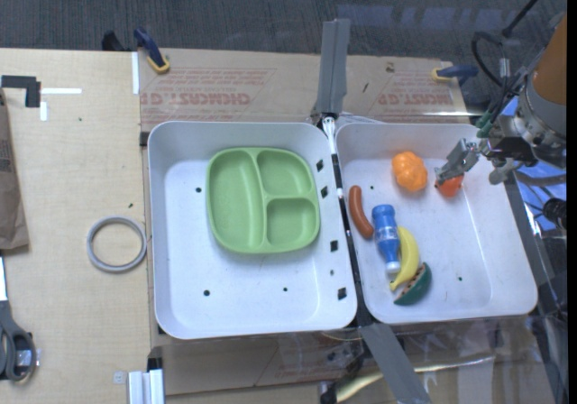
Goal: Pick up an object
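Bench (72,168): one pale wooden surface, carrying both bins, with a brown cardboard sheet (234,87) lying behind them.
Bins: two, sitting side by side; the left bin (180,303) and the right bin (487,285) are meeting at a central seam.
Arm (545,96): one, reaching in from the right edge over the right bin's far right corner.
Green tray (263,199): one, three compartments, lying flat in the left bin.
Tape ring (116,243): one, lying on the bench left of the left bin.
Banana (409,253): one, yellow, lying in the right bin beside the bottle and touching a dark green piece (413,289) at its near end.
Blue bottle (386,235): one, lying between the sausage and the banana.
Sausage (361,211): one, reddish, lying near the seam.
Orange (409,170): one, sitting just left of the claw.
Gripper (458,166): one, fingers sitting narrowly apart; whether they are pinching anything I cannot tell.
Small red object (449,184): one, sitting directly at the fingertips, at the far right of the right bin.
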`<state>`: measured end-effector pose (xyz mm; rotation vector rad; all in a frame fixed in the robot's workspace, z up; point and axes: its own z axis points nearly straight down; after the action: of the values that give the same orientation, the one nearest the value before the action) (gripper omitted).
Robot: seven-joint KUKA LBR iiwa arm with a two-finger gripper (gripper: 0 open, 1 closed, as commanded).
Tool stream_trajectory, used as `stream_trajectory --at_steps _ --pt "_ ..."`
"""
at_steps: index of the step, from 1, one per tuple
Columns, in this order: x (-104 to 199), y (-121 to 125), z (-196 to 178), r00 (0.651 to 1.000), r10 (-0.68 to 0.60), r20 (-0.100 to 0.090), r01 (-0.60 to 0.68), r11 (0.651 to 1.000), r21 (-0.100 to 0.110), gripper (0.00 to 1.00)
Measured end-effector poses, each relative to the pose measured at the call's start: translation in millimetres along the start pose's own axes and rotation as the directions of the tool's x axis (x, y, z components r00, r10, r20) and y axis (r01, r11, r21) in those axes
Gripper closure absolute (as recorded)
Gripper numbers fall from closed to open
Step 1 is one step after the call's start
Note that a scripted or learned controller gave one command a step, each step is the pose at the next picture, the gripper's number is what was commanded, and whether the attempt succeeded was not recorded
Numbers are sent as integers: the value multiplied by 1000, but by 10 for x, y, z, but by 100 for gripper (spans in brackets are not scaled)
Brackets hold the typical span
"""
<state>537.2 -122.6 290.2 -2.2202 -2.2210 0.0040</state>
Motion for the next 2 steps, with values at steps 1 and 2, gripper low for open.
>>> stream_trajectory --at_steps 1,2 --pt "-228 404 1913 978 208 -1 -208 978 1 0" --pt "39 -205 1996 944 329 -1 -329 944 3 0"
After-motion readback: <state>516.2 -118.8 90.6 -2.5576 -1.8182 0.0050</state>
